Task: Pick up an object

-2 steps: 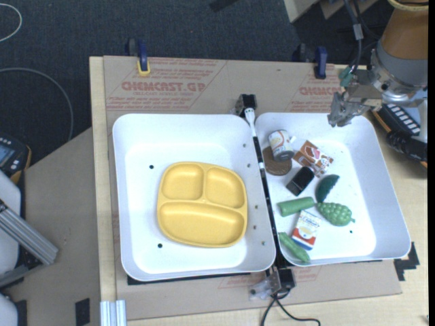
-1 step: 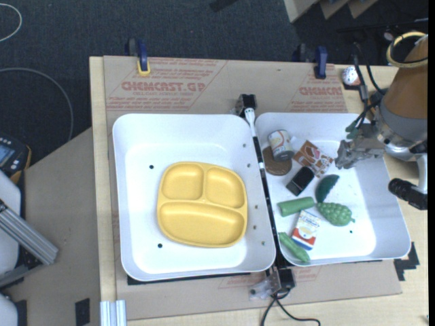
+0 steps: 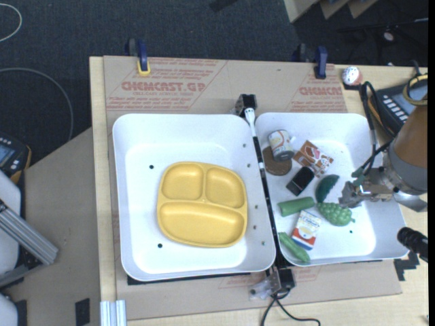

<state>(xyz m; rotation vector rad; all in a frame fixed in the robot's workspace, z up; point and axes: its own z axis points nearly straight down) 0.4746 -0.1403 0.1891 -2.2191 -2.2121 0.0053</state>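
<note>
The bumpy green toy [image 3: 336, 214] looks like the likeliest target: it lies on the floor of the right bin [image 3: 353, 124], toward that bin's right side, and the gripper [image 3: 355, 191] is low just above and beside it. Nothing lifted yet, by the look of it; every object sits flat in the bin, so the whole pick is left to do. Whether the jaws are wide or narrow, I cannot tell from this angle.

Around the toy it's crowded on one side. A dark green oval piece [image 3: 327, 186] is just beside it at upper left, a green block [image 3: 296, 206] lies to the left, and a small red-and-white carton [image 3: 307, 227] sits near its lower left. A black rectangular item [image 3: 300, 180], a brown snack packet [image 3: 312, 156] and a small can [image 3: 279, 142] lie further up.

Open room? Right and lower right of the toy the bin floor is bare up to the wall. The left bin [image 3: 129, 182] carries a yellow divided plate [image 3: 202, 204], well apart across the ridge.
</note>
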